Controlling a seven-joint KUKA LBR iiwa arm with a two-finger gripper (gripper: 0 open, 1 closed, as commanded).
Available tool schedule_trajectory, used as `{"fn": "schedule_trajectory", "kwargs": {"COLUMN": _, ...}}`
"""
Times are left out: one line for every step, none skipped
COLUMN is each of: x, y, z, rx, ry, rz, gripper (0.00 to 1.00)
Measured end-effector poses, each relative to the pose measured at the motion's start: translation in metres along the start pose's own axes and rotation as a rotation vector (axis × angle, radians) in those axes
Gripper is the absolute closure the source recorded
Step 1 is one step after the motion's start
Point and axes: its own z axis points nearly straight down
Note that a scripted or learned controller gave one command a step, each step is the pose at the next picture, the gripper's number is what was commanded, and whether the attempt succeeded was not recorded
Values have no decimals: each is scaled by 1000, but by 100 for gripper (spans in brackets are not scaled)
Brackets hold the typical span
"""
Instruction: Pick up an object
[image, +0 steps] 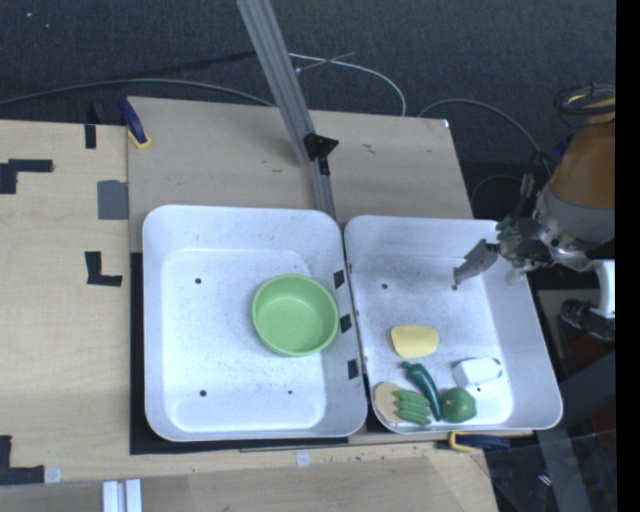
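In left bin (180, 300): green bowl (294, 315). Right bin (520, 330): yellow piece (414, 341), green toys (430, 398). Gripper (470, 268) state unclear.

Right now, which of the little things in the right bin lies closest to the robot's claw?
The yellow piece. It lies nearest the gripper, further up the right bin than the white block and green items.

We see a robotics lab: a taped wooden tabletop (60, 300), two white bins (180, 250), loose cables (380, 80) at twelve o'clock, a robot arm (585, 180) at three.
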Motion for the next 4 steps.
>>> {"fn": "schedule_trajectory", "kwargs": {"x": 0, "y": 0, "z": 0, "rx": 0, "ry": 0, "rz": 0, "gripper": 0}}
{"fn": "schedule_trajectory", "kwargs": {"x": 5, "y": 0, "z": 64, "rx": 7, "ry": 1, "rz": 1, "gripper": 0}}
{"fn": "schedule_trajectory", "kwargs": {"x": 6, "y": -2, "z": 118, "rx": 6, "ry": 1, "rz": 1, "gripper": 0}}
{"fn": "schedule_trajectory", "kwargs": {"x": 6, "y": 0, "z": 105, "rx": 2, "ry": 0, "rz": 0, "gripper": 100}}
